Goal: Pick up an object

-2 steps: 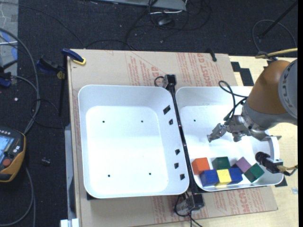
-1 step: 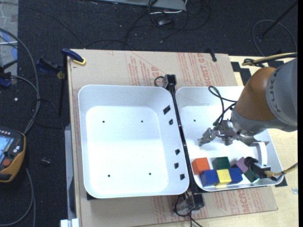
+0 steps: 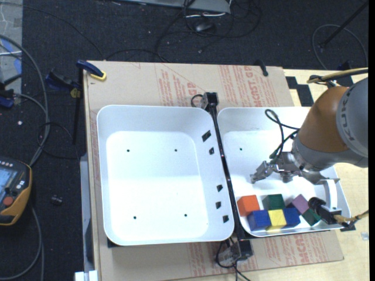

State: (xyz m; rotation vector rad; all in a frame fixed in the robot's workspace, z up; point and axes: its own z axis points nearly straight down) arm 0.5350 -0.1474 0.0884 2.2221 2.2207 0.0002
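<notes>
Several small coloured blocks (image 3: 275, 211) sit clustered at the lower right of your frame, in the near corner of the right bin (image 3: 246, 127). Your end effector (image 3: 262, 173) hangs just above them, fingers spread open, holding nothing.

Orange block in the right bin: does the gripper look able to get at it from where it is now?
Probably yes. The orange block lies uncovered at the near-left end of the cluster, with bare floor of the right bin beside it; the gripper hangs just above. The blue block crowds one side.

blue clamp (image 3: 92, 69) at cardboard (image 3: 176, 86) corner.
</notes>
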